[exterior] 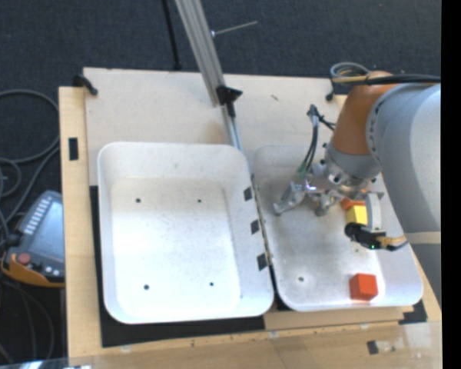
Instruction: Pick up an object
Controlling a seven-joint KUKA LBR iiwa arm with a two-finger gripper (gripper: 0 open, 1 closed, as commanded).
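Observation:
An orange block (pixel 363 286) lies near the front right corner of the right bin (pixel 307 283). My gripper (pixel 303 201) hangs low over the middle of that bin, well behind and to the left of the block. Its two metal fingers (pixel 286 201) are spread apart, open, with nothing between them. The grey arm with its orange band (pixel 353 125) comes in from the right and covers the bin's far right part.
The left bin (pixel 177 229) stands beside the right one, their rims meeting in the middle. A slanted metal post (pixel 203 44) rises behind the bins. Cables and a handheld pendant (pixel 38 237) lie on the floor to the left of the bench.

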